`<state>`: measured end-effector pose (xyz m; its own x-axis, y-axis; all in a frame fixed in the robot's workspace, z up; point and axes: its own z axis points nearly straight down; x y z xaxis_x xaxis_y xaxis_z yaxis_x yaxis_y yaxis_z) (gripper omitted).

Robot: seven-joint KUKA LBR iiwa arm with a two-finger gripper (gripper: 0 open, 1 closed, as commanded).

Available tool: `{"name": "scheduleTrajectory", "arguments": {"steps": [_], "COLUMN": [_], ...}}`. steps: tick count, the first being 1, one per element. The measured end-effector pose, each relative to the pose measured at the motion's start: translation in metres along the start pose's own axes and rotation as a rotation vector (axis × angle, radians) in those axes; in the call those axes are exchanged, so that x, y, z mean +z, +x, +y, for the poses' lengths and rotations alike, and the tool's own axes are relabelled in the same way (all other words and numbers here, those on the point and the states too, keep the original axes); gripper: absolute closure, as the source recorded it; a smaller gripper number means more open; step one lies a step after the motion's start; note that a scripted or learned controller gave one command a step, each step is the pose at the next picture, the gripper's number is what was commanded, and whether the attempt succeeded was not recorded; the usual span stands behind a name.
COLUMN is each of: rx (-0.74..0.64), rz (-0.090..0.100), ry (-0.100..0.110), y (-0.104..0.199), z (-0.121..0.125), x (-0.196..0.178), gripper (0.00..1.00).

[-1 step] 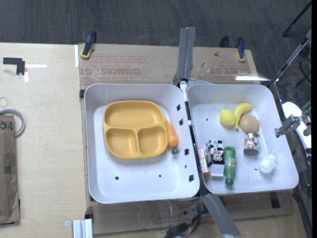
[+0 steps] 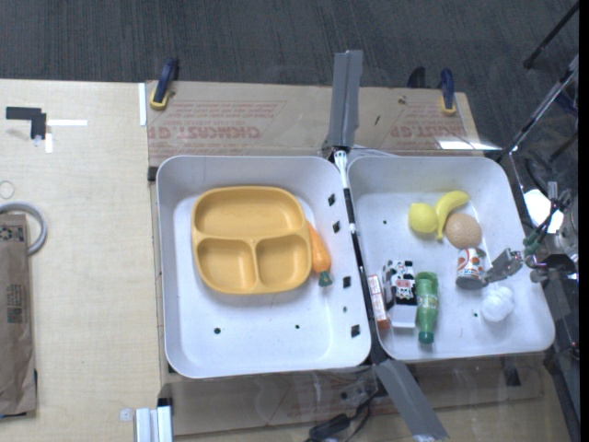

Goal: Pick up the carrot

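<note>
The small orange carrot with green end (image 2: 319, 252) lies in the left shallow white bin (image 2: 184, 339), touching the right side of the yellow three-compartment plastic plate (image 2: 250, 238). The metal two-finger gripper (image 2: 504, 263) is at the right bin's edge; its state I cannot tell

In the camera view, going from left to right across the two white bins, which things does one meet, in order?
yellow divided plate → carrot → small cow-patterned box → green bottle → small can → white ball. The lemon, banana and brown egg-shaped thing overlap these in left-right position, so I leave them out.
</note>
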<state>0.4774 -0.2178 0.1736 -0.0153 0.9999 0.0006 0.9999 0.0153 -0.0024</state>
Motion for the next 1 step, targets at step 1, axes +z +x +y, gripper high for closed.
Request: {"name": "scheduleTrajectory", "arguments": {"steps": [1], "rx": [0.094], "rz": [-0.001], "ry": [-0.001], "y": [-0.0045], "z": [0.0408], "x": [0.0001], "gripper": [0.00]}}
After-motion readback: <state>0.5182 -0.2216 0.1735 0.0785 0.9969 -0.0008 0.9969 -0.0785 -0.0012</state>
